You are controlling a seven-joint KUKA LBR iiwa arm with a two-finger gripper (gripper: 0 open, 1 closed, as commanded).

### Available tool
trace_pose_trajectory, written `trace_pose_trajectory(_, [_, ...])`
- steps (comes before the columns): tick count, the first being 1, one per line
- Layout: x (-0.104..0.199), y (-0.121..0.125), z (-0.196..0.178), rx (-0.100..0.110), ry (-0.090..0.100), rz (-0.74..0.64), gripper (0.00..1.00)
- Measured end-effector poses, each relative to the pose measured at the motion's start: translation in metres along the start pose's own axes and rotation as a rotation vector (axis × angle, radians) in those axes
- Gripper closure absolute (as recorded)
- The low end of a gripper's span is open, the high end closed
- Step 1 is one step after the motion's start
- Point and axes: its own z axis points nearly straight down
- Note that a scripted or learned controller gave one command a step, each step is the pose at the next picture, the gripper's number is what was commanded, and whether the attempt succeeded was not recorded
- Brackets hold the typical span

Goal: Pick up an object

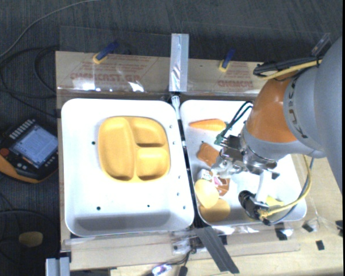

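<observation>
Orange and yellow toy foods crowd the right bin [287,117], where the arm's jaws [223,168] dip toward a brown piece [207,152] near its left wall; I cannot tell their opening or grip.

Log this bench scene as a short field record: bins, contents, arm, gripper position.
left bin: holds a yellow divided tray, three compartments
right bin: holds an orange wedge-shaped piece near the far wall, a brown piece, two pale yellow rounded pieces at the near-left corner
arm: reaches in from the right, over the right bin
gripper: low over the right bin's left half, beside the brown piece
held object: none visible
</observation>
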Motion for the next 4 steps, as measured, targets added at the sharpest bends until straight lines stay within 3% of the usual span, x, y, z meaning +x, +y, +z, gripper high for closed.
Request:
trace_pose_trajectory(1, [-0.063, 0.009, 0.047, 0.004, 0.0, 0.499, 1.0])
trace_pose_trajectory(2, [-0.057, 0.008, 0.031, 0.003, 0.001, 0.649, 1.0])
trace_pose_trajectory(3, [-0.001, -0.008, 0.0, 0.001, -0.001, 0.961, 1.0])
trace_pose_trajectory(4, [0.027, 0.022, -0.074, -0.001, -0.001, 0.927, 1.0])
